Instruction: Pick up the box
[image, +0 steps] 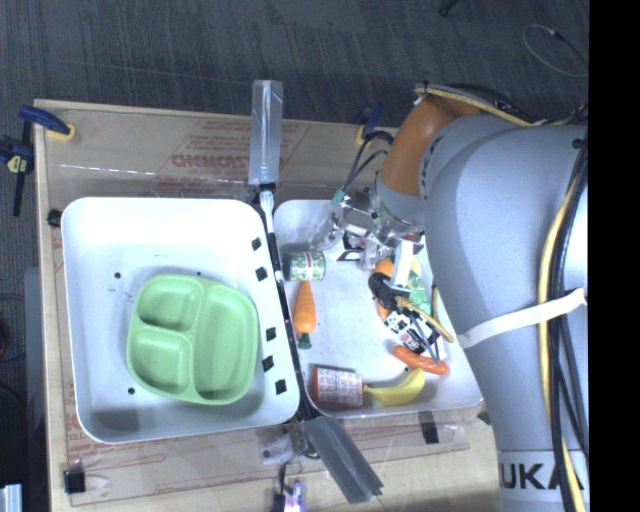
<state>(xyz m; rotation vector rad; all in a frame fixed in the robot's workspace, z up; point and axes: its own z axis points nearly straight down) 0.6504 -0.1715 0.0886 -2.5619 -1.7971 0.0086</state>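
The box (411, 281) is a small carton with white, green and orange print. It lies against the right wall of the right bin (345, 330), partly hidden under the arm. My gripper (343, 233) hangs over the bin's far end, left of the box and just right of a small green-labelled can (304, 265). I see nothing held in it.
In the right bin lie a carrot (305, 309), a brown can (336, 385), a banana (397, 389), a red pepper (421, 361) and a dark packet (408, 322). The left bin (90, 300) holds a green divided plate (193, 339). The grey arm (500, 250) covers the right side.
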